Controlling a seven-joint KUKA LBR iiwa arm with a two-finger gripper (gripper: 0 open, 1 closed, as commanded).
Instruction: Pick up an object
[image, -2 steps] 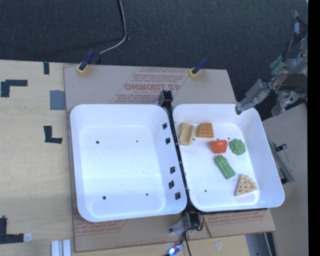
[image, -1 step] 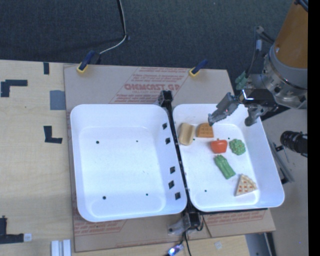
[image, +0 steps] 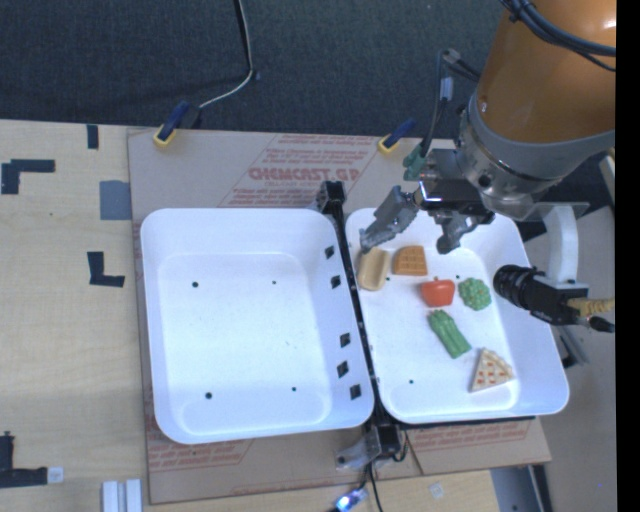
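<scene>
My gripper (image: 415, 230) hangs over the far part of the right bin (image: 530, 400), its two fingers spread open with nothing between them. One finger (image: 383, 224) points down toward a tan bread-like piece (image: 373, 268). The other finger (image: 450, 233) is above and right of an orange waffle piece (image: 409, 261). Nearer the front lie a red tomato (image: 437, 292), a green broccoli (image: 475, 294), a green pickle-like stick (image: 449, 333) and a triangular waffle-patterned wedge (image: 490, 370).
The left bin (image: 240, 320) sits beside the right one, joined by a black clipped divider (image: 345, 300). A black cylinder (image: 530, 290) juts in over the right bin's right rim. Yellow clamps (image: 172, 124) hold the cardboard at the back.
</scene>
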